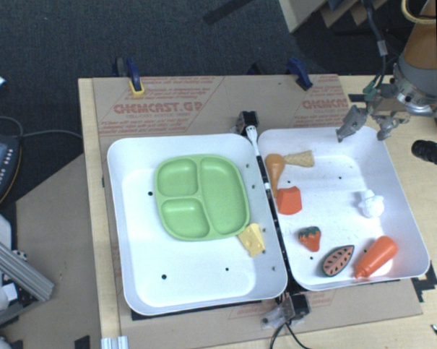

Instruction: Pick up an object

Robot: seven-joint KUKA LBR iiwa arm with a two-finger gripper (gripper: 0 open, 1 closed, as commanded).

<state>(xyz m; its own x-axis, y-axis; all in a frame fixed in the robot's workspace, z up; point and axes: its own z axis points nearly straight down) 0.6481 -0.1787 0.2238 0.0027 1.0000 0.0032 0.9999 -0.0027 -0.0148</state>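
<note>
The gripper (366,125) hangs over the far right corner of the right bin (400,191), its fingers (346,127) spread wide apart with nothing between them. Below in that bin lie toy foods: an ice-cream cone (299,159) and an orange carrot-like piece (275,168) near the far edge, a red-orange block (289,200), a strawberry (310,238), a watermelon slice (338,260), a large carrot (375,256) and a small white object (368,203). The left bin (134,232) holds a green divided plate (202,196) with a yellow cheese wedge (252,239) touching its near right corner.
</note>
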